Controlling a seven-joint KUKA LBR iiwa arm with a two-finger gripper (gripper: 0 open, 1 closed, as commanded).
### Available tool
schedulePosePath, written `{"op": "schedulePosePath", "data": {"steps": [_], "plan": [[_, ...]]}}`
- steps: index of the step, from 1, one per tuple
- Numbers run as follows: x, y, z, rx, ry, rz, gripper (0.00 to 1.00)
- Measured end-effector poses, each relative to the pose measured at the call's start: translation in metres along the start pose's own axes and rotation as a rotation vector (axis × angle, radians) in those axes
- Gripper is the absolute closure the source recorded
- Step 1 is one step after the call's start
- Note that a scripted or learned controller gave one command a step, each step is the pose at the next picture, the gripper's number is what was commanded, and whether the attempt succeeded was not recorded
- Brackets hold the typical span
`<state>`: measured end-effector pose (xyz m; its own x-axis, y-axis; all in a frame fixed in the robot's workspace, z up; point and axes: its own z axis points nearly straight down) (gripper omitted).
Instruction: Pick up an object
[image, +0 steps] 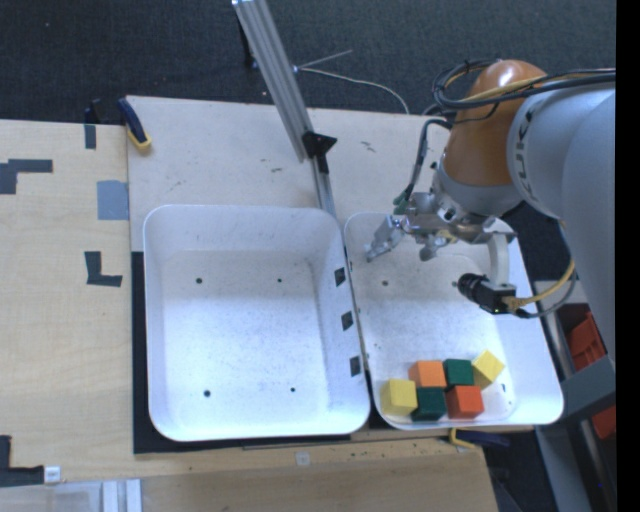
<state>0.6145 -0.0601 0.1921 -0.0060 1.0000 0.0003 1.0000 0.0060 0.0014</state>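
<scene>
Camera view: the claw (405, 244) hangs spread and empty over the right bin (400, 320), well apart from the clustered blocks (445, 387) it must reach.

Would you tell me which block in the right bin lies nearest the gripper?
The orange block, top-left of the cluster; the others lie farther from the gripper.

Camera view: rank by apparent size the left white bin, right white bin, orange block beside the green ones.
1. Left white bin
2. Right white bin, partly covered by the arm, so less sure
3. Orange block, smallest
</scene>
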Motion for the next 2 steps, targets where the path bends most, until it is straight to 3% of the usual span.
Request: {"op": "schedulePosePath", "data": {"steps": [1, 2], "plan": [[-0.055, -0.033, 0.063, 0.011, -0.002, 0.01, 0.0], [-0.084, 0.053, 0.103, 0.002, -0.002, 0.004, 0.0]]}}
